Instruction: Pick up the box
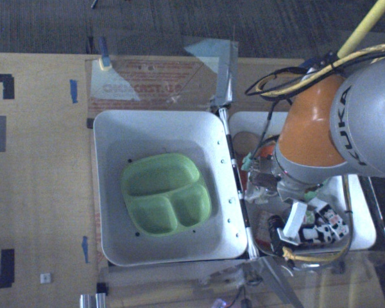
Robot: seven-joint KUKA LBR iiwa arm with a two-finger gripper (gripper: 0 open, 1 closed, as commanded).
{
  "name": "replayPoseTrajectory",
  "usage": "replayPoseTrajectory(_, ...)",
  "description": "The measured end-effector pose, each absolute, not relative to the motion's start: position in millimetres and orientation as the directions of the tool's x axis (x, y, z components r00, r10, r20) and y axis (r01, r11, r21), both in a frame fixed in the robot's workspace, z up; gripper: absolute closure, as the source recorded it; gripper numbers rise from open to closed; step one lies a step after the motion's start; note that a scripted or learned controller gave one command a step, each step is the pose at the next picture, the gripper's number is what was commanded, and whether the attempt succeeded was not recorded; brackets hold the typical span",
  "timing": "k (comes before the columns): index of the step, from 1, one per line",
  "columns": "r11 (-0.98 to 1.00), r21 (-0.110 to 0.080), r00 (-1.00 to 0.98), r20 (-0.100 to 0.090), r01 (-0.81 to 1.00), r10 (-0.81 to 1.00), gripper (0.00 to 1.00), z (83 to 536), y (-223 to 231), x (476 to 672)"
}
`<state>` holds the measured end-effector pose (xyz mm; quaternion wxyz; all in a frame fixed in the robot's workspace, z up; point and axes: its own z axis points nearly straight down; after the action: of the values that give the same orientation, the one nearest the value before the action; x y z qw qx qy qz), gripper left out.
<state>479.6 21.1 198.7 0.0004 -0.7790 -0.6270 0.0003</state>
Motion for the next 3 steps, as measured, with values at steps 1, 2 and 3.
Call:
replayPoseTrajectory(1, -0.215, -0.001, 0.215, 0.0, 0.977, 0.977, 1.0, 208, 21, 480.0)
replayPoseTrajectory(2, -0.257, -0.002, 0.257, 0.0, 0.966, 0.966, 1.0, 184, 24, 507.1)
replayPoseTrajectory(3, -0.315, 0.054, 0.315, 0.009, 0.948, 0.949, 1.0, 158, 47, 509.3)
